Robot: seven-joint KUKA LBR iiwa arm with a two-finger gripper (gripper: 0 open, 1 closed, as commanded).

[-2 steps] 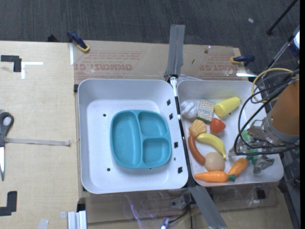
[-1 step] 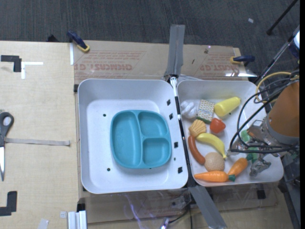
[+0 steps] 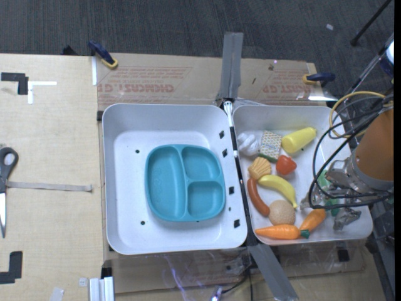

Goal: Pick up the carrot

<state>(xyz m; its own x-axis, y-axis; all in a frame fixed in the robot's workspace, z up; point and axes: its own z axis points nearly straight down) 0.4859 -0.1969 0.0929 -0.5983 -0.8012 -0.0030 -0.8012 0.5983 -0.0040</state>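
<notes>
- Carrot (image 3: 277,232): lies flat at the near edge of the right bin (image 3: 366,229), touching the potato (image 3: 282,212); a second, smaller carrot (image 3: 312,219) sits just beside it.
- My gripper (image 3: 327,199): hovers near both; grip state, I cannot tell.
- Step: approach. Next move calls for centring over one carrot, clear of the potato.

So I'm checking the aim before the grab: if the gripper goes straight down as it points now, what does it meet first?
Probably the carrot lying tilted just under the gripper, near the right bin front wall; depth is unclear, so it could land beside it.
</notes>
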